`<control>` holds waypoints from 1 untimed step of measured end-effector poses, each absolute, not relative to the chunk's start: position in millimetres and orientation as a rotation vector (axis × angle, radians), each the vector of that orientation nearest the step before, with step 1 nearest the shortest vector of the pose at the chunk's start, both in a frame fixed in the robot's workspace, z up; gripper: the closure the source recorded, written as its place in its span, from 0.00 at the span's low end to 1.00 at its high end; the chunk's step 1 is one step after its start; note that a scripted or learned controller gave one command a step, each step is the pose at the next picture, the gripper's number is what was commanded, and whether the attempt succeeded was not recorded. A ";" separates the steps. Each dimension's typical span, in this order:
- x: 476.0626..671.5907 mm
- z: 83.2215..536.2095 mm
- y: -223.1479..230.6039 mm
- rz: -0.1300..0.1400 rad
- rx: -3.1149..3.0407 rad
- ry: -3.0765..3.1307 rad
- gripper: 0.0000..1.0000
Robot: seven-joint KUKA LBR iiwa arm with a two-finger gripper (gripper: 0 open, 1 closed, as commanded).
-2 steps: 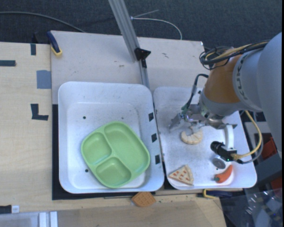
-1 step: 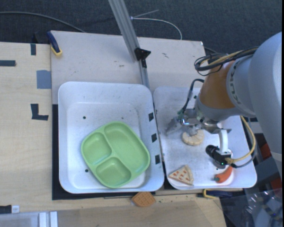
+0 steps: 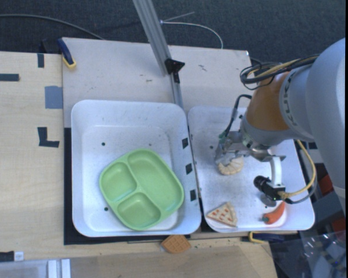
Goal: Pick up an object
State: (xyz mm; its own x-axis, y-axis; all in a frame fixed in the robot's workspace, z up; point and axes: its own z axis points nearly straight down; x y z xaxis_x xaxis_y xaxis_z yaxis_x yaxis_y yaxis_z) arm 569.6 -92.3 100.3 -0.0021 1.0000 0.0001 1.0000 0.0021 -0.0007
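Grasp step, right bin [image 3: 206,126]: two-finger gripper [image 3: 227,157], finger state not discernible, is set directly over a pale, lumpy round toy food piece [image 3: 230,167] mid-bin; closure then a straight lift is judged required next.

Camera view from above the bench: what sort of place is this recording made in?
Probably a robot lab test bench: two shallow white bins side by side, toy food like a pizza slice, and a grey arm with an orange band.
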 end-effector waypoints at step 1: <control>562.7 154.0 -99.1 -0.002 -2.223 -2.223 1.00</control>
